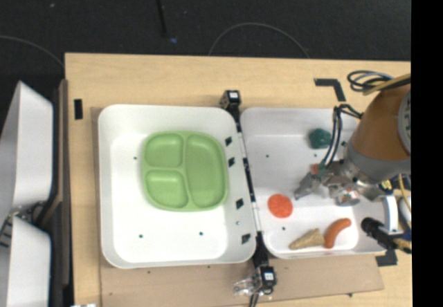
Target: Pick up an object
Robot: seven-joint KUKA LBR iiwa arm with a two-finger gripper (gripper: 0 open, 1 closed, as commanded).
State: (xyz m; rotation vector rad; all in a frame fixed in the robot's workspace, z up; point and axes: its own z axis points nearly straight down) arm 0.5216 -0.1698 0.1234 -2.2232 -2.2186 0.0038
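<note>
Bench bears two bins. Your pincer hangs above the orange disc, fingers spread wide, holding nothing. Next, descend and close.

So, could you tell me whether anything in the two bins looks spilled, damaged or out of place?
Nothing stands out. The green divided plate lies flat in the left bin; the teal piece, red disc, cone and sausage lie apart in the right bin.

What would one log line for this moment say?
grey two-finger gripper: above right white bin, nothing visibly held | nearest: round red-orange disc | green divided plate: left bin
</note>
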